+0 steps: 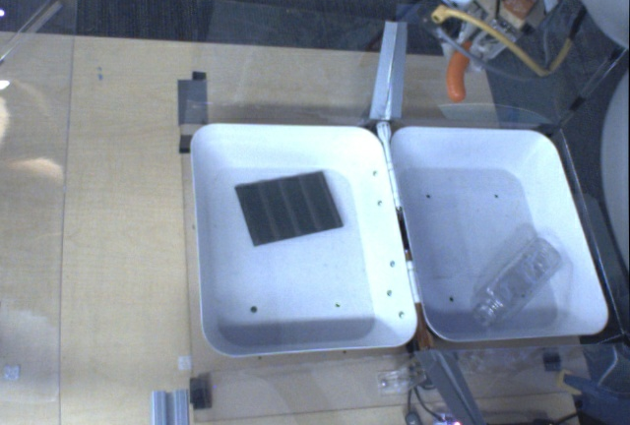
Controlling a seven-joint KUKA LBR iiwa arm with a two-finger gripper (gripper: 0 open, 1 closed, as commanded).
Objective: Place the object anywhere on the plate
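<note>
Two bins lie side by side. The dark plate (289, 207) rests bare in the left bin (295, 315), about ten o'clock from its middle. The gripper (459, 69), raised at one o'clock of the view, clamps an orange object (457, 79). By my judgement, carrying and placing remain.

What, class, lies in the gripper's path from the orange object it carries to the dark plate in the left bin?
Nothing visible. The gripper hangs above the bench behind the bins with the orange object hanging from it. The dark plate lies bare in the left bin. The clear bottle sits aside in the right bin.
</note>
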